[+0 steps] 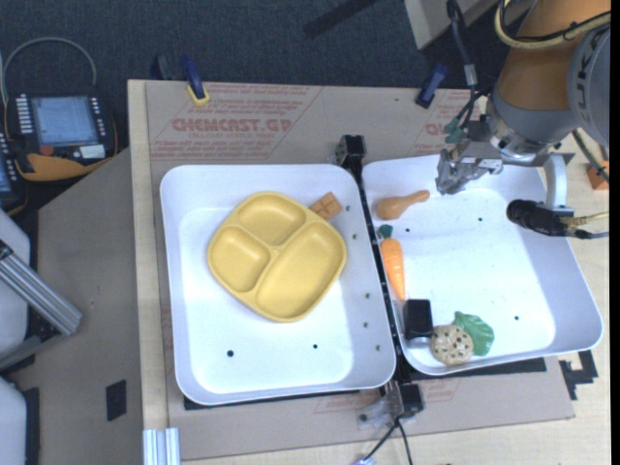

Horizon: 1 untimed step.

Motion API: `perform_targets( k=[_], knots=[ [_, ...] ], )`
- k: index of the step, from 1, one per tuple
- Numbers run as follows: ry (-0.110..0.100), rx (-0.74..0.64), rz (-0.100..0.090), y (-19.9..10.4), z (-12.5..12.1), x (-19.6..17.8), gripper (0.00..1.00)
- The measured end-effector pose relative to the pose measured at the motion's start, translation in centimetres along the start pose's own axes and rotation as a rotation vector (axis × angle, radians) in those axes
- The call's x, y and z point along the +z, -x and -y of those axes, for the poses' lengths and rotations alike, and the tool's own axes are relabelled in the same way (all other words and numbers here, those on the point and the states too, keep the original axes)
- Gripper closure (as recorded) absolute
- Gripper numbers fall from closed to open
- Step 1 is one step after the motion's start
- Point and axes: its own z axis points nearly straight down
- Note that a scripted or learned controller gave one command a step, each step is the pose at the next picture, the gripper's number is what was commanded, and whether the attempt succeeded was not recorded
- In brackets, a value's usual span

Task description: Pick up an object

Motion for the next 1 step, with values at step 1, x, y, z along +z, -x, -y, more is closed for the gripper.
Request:
perform_targets(
  k=[1],
  knots=[
    [-0.003,0.001,0.000,-5.20,1.65,0.80,1.00]
  ],
)
